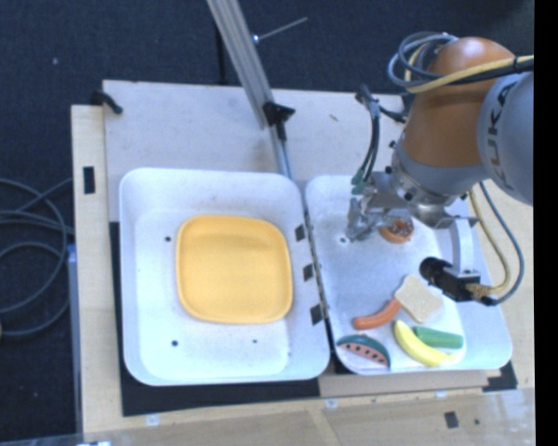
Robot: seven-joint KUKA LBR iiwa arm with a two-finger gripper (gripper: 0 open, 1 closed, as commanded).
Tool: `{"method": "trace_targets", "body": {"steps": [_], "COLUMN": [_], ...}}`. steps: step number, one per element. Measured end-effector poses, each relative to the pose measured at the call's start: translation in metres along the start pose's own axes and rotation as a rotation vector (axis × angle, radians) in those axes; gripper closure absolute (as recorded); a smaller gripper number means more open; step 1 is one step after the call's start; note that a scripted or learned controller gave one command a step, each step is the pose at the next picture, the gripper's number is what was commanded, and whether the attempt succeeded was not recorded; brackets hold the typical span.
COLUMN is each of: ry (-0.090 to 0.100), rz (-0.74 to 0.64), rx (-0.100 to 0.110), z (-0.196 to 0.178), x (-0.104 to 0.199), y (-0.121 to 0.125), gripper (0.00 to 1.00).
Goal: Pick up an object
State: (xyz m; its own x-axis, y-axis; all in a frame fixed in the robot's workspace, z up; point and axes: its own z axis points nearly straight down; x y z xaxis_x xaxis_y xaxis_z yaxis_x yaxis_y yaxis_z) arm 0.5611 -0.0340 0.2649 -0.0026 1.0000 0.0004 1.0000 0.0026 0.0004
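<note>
Two bins: left bin point(149, 193) bears a yellow plate point(233, 268); right bin point(339, 258) bears the toys.
Gripper point(361, 223): upper middle of right bin, low over bare floor; finger state cannot tell.
Targets: orange round piece point(397, 230) just beside; toast point(418, 297), carrot point(377, 317), banana point(417, 344), watermelon slice point(365, 350) clustered lower right.
Risk: likely closing on nothing, since the nearest piece sits off to its right.

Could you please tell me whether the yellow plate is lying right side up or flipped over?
Right side up. The yellow plate lies flat in the left bin, its raised rim framing a slightly sunken middle.
</note>
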Motion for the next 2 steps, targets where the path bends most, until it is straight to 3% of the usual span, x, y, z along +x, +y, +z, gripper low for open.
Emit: {"method": "trace_targets", "body": {"steps": [2], "ry": [0.0], "rz": [-0.001], "rx": [0.001], "z": [0.028], "x": [0.097], "y": [-0.028], "gripper": [1.0]}}
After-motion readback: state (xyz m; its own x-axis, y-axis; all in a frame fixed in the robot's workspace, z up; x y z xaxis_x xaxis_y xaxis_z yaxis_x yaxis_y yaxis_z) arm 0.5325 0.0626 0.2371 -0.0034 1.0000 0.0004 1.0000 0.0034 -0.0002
